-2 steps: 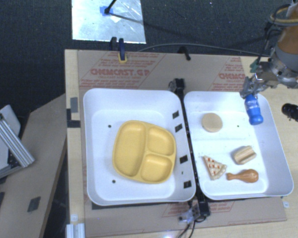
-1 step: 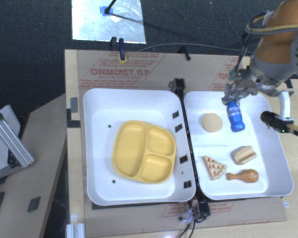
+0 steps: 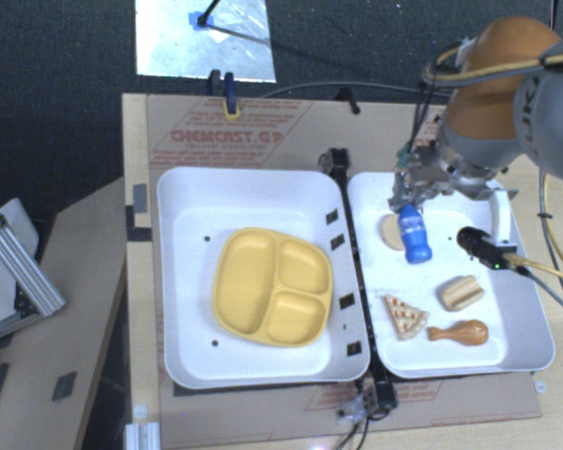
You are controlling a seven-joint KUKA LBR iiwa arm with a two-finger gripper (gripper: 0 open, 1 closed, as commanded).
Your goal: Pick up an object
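Camera view is showing, lower right, a drumstick (image 3: 458,332), pizza slice (image 3: 406,317) and bread roll (image 3: 461,292) lying in the right bin (image 3: 535,345). Farther up, the blue bottle (image 3: 413,234) is lying just beneath the tool (image 3: 408,193); I cannot tell the tool's state. Looking light, rigid and slippery, the bottle is best gripped across its middle.

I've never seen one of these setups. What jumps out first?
The yellow tray with three compartments, lying in the left bin. Then the grey and orange arm reaching from the right, its pincer right above a blue bottle in the right bin, among toy foods like a pizza slice and drumstick.
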